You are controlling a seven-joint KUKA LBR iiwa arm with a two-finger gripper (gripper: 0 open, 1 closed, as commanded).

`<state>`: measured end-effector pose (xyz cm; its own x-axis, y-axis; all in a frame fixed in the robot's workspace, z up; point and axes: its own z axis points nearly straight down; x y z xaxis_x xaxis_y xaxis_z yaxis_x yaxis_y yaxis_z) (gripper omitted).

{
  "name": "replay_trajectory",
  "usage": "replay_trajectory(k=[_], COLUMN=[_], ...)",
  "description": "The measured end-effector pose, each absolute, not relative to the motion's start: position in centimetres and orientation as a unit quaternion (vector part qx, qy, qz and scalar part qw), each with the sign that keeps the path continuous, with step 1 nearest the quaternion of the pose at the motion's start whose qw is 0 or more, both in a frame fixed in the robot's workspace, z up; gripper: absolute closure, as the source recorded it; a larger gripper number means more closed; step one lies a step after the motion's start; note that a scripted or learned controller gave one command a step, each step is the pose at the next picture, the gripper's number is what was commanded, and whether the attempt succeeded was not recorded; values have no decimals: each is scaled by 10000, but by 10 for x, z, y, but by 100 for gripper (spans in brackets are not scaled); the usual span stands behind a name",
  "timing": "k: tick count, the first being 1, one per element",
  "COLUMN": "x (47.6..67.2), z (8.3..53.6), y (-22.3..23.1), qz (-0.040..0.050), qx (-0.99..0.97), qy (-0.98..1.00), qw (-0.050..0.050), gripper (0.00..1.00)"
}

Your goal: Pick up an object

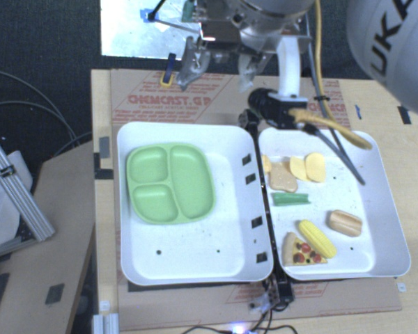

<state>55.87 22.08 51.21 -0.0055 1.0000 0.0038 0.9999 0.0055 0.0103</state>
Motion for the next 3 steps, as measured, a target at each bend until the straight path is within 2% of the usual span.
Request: replay_trajectory(k=[1,2,3], x=[569,496,521], z=[414,435,542], y=[235,235,234], qz=[-31,10,72], qx=[7055,7042,7049], qy=[7087,7100,7093], qw=[-14,-7,27], gripper=[0,0,0])
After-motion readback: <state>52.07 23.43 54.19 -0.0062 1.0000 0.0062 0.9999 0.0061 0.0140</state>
